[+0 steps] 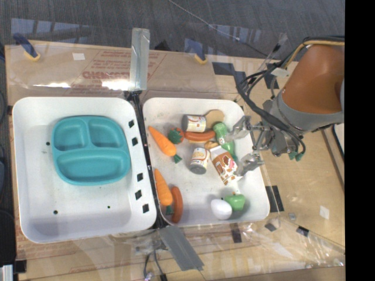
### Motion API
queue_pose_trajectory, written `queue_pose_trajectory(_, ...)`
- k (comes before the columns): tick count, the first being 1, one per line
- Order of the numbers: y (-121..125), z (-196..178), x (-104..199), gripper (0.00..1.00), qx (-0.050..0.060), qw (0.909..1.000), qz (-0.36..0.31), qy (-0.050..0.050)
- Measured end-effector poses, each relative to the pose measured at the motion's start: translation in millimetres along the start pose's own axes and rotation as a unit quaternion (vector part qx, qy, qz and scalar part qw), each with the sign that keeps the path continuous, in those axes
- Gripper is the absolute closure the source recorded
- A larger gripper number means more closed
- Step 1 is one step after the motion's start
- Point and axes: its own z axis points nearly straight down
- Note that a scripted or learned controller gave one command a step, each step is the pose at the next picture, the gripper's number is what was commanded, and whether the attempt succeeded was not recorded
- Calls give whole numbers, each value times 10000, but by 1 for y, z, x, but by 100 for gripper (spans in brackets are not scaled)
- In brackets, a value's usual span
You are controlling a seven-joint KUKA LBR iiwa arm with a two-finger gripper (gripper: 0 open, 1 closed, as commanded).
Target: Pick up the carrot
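Carrots [163, 141]: two in the right bin [258, 186]; cans [199, 160]: two. Claw [245, 143] spread open, holding nothing.

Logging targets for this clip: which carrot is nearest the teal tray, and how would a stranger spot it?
Look in the right bin, along its left wall. The carrot lies in the upper half, slanted, green top toward the cans. The other carrot sits lower, against a reddish sausage.

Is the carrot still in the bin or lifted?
In the bin. The carrot lies on the right bin's floor near its left wall; the gripper is apart from it.
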Motion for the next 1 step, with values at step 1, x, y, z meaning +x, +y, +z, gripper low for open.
queue_pose_trajectory(1,-14,-35,-37,0,5,9950,-1000,-23)
